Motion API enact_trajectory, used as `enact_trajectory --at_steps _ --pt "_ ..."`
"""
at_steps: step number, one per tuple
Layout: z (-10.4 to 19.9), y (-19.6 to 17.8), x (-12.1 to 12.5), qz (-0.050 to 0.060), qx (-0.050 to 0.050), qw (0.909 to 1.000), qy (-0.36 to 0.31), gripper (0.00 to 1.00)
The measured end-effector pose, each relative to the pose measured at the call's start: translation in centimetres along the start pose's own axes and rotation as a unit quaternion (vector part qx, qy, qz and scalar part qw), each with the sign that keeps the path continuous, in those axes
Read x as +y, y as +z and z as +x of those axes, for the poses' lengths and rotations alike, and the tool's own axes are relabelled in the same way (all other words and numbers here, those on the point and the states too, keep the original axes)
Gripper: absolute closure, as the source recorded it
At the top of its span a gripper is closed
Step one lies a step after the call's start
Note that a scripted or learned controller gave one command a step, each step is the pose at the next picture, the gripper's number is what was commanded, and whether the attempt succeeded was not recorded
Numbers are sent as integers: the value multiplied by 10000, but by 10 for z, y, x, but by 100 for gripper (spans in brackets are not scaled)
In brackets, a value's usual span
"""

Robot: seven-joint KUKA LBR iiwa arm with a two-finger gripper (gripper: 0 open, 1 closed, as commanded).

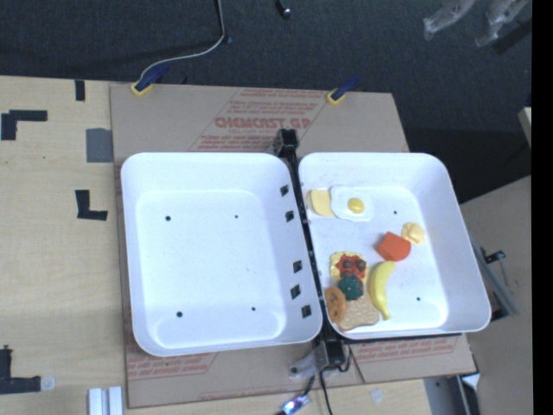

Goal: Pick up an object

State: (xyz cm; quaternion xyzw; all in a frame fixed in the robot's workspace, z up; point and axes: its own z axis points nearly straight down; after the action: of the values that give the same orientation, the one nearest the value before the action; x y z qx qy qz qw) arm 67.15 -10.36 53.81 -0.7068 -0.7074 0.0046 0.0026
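You see the claw (pixel 473 11) at one o'clock, high above the table (pixel 52 232); whether it is spread or closed you cannot tell. The toy foods, among them a banana (pixel 381 289) and fried egg (pixel 352 205), lie in the right bin (pixel 458 223) at four o'clock.

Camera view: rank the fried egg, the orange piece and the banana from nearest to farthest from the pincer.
The pincer sits at the view's top right, beyond the bins.
1. Fried egg, far end of the right bin.
2. Orange piece, mid-bin toward the right wall.
3. Banana, near end.
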Motion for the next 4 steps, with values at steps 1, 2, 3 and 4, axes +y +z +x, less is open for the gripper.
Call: enact_trajectory --at_steps 1,2,3,4 --pt "0 -7 2 22 -9 10000 -2 100" --pt "0 -7 2 25 -7 10000 -1 0" --pt "0 -14 3 47 -15 10000 0 100" --pt "0 -13 3 49 -15 10000 0 0"
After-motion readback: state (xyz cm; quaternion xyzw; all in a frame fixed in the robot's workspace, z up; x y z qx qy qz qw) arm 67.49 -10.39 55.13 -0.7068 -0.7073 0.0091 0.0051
